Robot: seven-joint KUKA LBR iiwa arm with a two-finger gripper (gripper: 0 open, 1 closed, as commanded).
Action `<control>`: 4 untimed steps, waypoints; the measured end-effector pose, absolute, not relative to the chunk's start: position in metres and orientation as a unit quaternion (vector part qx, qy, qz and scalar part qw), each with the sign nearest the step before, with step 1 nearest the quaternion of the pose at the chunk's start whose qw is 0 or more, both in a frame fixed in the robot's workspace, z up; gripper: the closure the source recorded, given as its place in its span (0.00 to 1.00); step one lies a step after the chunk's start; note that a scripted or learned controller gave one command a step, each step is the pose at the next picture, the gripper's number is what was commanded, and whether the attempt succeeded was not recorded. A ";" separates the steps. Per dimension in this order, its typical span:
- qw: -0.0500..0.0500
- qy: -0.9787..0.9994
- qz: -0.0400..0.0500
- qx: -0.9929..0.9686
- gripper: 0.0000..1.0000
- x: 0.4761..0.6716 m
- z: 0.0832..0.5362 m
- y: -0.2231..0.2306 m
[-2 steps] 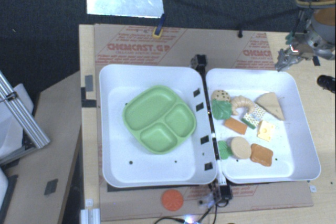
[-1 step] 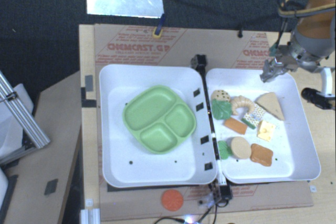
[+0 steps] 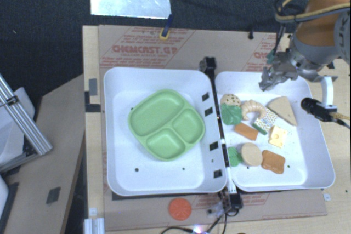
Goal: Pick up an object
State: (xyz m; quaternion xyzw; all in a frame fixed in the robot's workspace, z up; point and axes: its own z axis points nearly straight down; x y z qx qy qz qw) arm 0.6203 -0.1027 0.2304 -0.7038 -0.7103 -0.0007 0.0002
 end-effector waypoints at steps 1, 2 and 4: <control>0.002 -0.710 0.000 -0.704 1.00 0.581 0.224 -0.053; 0.001 -0.710 0.000 -0.704 1.00 0.563 0.232 -0.033; -0.001 -0.708 -0.001 -0.706 1.00 0.578 0.229 -0.036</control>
